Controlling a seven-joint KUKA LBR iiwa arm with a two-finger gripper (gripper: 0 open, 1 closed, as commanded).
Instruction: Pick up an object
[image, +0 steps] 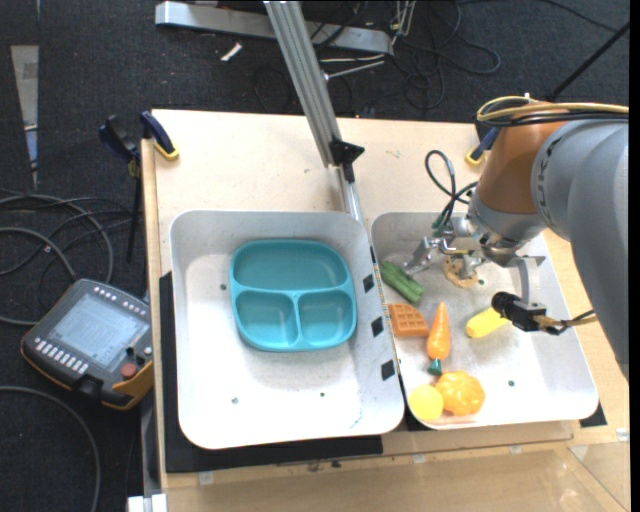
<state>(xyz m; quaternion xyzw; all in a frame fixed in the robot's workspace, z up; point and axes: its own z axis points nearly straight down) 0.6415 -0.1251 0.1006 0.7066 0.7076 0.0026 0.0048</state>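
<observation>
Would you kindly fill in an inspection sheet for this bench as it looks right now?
Surface: wooden bench bearing left bin and right bin.
Job's things: in the right bin, green vegetable, waffle, carrot, orange fruit, lemon, yellow piece.
Clutter: teal divided plate in the left bin.
Grippers: gripper low over the right bin's far side; grip state unclear.
Cables: black loop by the arm; more on the floor.
Surroundings: teach pendant on the dark floor; clamps at the bench corner.
</observation>
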